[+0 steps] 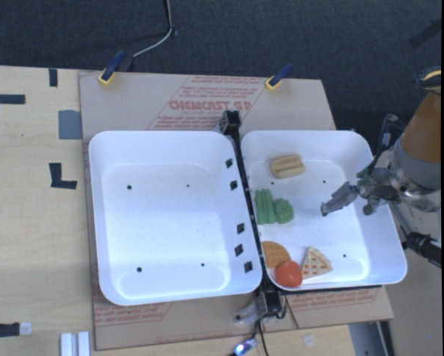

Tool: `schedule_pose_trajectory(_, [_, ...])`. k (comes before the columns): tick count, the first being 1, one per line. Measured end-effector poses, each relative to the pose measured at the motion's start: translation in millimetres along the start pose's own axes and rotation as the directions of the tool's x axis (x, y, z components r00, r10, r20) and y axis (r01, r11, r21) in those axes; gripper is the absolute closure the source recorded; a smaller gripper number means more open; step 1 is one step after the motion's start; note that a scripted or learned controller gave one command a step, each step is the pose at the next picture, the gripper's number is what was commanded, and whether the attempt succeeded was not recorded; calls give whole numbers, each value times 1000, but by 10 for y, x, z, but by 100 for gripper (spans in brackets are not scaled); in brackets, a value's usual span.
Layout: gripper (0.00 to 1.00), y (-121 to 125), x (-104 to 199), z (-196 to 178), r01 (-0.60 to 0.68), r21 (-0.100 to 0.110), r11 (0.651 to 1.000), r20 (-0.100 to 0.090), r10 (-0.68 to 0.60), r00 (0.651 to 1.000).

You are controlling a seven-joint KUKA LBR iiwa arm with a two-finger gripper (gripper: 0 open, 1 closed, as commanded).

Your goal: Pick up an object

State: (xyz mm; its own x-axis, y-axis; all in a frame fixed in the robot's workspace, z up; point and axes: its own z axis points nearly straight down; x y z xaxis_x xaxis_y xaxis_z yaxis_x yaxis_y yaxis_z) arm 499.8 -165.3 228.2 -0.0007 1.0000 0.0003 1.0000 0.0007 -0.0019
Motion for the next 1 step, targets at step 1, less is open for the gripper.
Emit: schedule_pose_trajectory(1, [0,914,320,-405,7,-10,1000,2,-7,1000])
